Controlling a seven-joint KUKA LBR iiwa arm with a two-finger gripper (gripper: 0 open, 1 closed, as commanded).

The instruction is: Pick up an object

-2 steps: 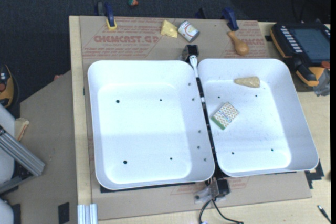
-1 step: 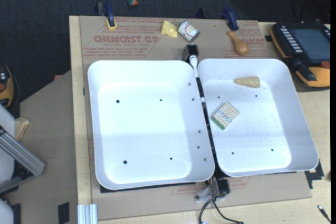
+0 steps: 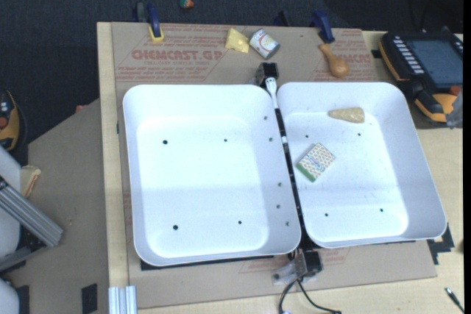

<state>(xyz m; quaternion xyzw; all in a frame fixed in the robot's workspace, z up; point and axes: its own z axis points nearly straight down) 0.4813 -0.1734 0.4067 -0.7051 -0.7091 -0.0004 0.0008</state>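
The object I had to choose from lay in the right bin (image 3: 412,158): a small checked block (image 3: 316,161), green along one edge, sat near the bin's left wall, and a tan lump (image 3: 346,115) rested well apart from it toward the far wall. Of my claw I could not tell whether it stood open or closed, so I made no claim about it.

What could go wrong, as I judged it: the checked block lay turned at an angle to the bin walls, so a claw coming down square to the bin might have closed across its corners and squirted it out sideways. It also sat close to the seam between the bins, where one finger might have struck the rim. The tan lump looked low and rounded; fingers might have slid over it and closed on nothing.

Counted: two white bins, the left bin (image 3: 147,158) bare of things. Two things in the right bin. On the board (image 3: 184,51) beyond the bins, a yellow wedge (image 3: 237,41), a small grey-and-white piece (image 3: 264,43) just beside it, and a wooden piece with a rounded head (image 3: 334,61). Two blue clamps (image 3: 154,20) held the board's far edge.
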